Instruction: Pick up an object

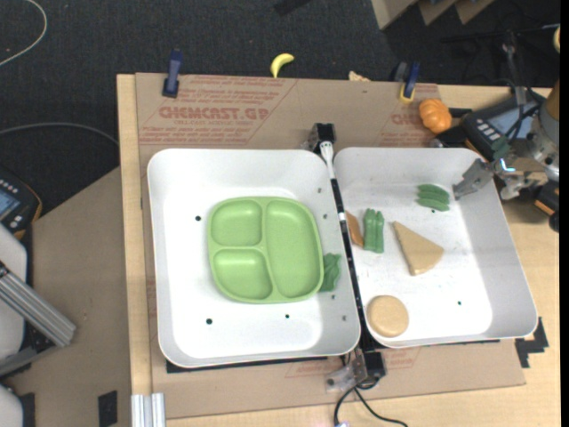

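Left bin [169,238]: I see a green divided plate [265,248] lying flat near its middle, three compartments up. A small green piece [332,270] sits just beside the plate's right edge, against the wall shared with the other bin.

Right bin [498,265]: a small orange-brown piece [355,229] is at the left wall, touching or nearly touching a green pod-like item [373,230] just to its right. A tan wedge [417,248] lies near the middle, apart from both. A round tan disc [388,315] sits at the near-left corner. Another green item [434,197] lies toward the far side, well apart from the wedge.

Pincer [471,181] is at the right bin's far right rim, just right of that far green item, not touching it as far as I can see. Can't tell whether it's spread or pressed together; nothing visibly pinched.

On the bench [222,114] behind the bins: blue clamp [172,74] at left, yellow banana-shaped toy [282,62] at the back edge, second clamp [409,80], and an orange round object [435,114] at right.
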`<action>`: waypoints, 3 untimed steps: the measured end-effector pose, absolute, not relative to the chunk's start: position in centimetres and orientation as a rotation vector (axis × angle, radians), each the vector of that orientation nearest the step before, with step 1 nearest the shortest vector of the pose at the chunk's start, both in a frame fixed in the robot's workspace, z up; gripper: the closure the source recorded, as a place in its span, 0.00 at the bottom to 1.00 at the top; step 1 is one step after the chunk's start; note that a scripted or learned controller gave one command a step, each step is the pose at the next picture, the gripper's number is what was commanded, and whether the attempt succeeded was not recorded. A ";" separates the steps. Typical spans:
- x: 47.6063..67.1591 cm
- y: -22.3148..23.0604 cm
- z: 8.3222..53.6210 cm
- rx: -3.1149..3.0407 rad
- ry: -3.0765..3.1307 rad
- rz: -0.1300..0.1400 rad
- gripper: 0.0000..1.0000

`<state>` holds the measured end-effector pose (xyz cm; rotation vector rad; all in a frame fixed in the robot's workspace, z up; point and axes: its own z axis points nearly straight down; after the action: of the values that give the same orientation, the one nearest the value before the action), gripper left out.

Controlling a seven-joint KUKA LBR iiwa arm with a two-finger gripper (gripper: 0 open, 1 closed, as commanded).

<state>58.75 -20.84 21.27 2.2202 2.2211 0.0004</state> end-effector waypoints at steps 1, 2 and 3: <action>58.8 -21.5 8.1 2.225 2.240 0.016 0.00; 53.4 -15.1 8.4 2.223 2.232 -0.001 0.00; 47.6 -10.1 8.4 2.226 2.230 -0.003 0.00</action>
<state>47.60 -10.11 8.40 2.2262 2.2299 -0.0028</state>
